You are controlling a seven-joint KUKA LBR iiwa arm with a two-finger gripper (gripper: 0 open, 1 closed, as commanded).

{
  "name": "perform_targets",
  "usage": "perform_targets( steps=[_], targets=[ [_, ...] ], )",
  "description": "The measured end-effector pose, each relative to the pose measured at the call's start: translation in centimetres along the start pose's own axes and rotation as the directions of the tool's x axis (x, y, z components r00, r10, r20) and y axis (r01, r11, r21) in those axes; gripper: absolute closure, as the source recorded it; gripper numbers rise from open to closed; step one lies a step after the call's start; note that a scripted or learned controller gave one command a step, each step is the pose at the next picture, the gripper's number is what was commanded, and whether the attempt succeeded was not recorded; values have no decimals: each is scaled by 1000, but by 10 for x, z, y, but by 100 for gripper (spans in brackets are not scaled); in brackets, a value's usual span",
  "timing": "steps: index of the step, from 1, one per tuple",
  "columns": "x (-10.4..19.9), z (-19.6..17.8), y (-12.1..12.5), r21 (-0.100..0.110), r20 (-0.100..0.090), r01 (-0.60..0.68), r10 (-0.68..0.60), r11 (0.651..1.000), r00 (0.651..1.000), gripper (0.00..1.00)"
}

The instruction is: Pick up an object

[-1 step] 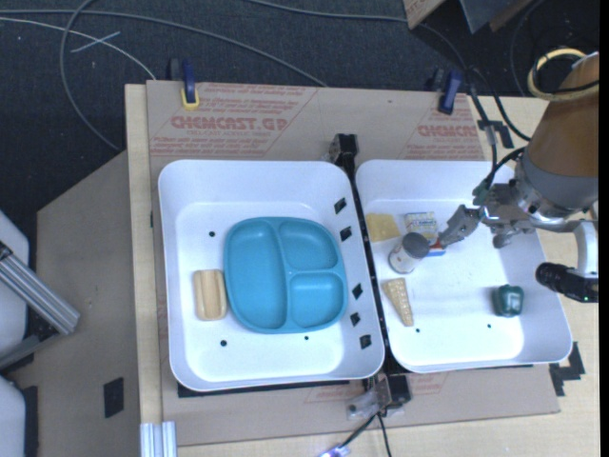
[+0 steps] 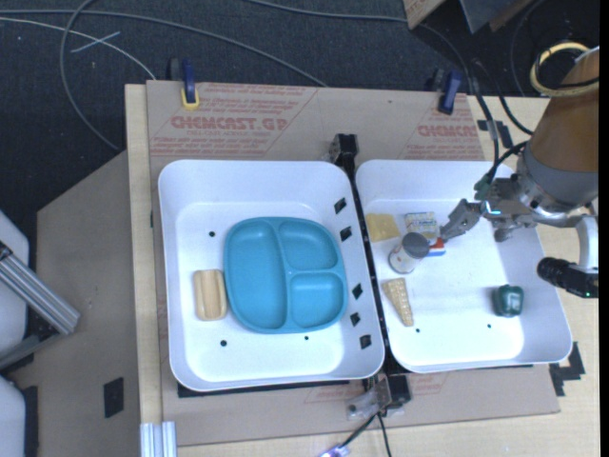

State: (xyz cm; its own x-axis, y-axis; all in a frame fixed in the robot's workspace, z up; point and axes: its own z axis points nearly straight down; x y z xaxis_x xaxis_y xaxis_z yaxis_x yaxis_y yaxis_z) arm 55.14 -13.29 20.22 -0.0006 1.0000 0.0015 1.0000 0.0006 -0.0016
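Your gripper (image 2: 455,223) hung in the right bin (image 2: 476,346); I could not tell how its jaws stood. Just left of it lay a small grey cylinder (image 2: 413,250), probably light, stiff and apt to roll, so you would have taken it across its round body.

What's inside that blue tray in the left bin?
The blue tray has three compartments, and all look bare. A tan block lies beside it, outside. What's under the tray is hidden.
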Motion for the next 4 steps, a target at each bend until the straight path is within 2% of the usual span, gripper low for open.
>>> perform_targets(
  steps=[2, 3, 4],
  targets=[
    [-1, 110, -10, 4, -1, -1, 1, 1000, 1000, 0],
    [-1, 96, -9, -2, -1, -1, 1, 1000, 1000, 100],
    [-1, 32, -6, -8, 3, 0, 0, 1000, 1000, 100]
  ],
)
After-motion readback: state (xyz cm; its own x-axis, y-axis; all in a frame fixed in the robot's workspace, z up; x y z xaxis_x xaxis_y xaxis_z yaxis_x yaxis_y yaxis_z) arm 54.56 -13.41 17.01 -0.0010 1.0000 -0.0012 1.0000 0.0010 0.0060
